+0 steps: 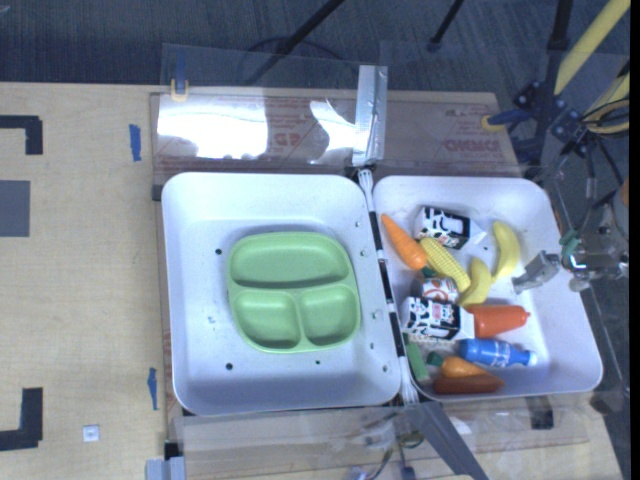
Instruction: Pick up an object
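On the bench (80,268), the end effector (545,270), its grip state impossible to tell, hovers at the approach step; next it must descend onto the banana (507,251) just beside it.

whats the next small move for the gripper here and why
Probably shift the gripper a little left and down toward the red toy or the banana. It sits at the right bin's right edge with nothing visibly between its fingers, while the toys cluster just to its left.
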Available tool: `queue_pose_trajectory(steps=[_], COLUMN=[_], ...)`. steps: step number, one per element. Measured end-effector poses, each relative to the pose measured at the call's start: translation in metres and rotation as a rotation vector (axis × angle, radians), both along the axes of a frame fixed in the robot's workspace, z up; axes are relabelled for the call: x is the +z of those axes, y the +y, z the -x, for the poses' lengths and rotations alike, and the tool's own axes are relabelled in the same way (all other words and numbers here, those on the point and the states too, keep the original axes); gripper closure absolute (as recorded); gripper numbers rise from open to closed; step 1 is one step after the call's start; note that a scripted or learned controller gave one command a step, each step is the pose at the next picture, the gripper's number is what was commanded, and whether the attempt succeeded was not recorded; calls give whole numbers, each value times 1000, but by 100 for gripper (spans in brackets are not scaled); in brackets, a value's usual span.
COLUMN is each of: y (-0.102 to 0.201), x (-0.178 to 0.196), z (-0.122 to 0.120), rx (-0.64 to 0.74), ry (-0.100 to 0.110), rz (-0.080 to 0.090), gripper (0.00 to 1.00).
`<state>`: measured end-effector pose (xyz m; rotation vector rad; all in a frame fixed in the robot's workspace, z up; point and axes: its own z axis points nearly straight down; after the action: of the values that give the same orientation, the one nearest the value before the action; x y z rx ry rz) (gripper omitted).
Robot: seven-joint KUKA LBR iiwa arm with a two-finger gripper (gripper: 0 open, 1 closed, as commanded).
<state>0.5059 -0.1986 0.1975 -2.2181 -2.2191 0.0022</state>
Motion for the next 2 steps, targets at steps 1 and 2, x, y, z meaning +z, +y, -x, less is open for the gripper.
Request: queue_pose_trajectory(steps=[1,2], y=[53,52], x=[-103,-94], z=[-60,-59], rx=[116,113], ry=[-2,-1], rz=[1,1], gripper=[0,100])
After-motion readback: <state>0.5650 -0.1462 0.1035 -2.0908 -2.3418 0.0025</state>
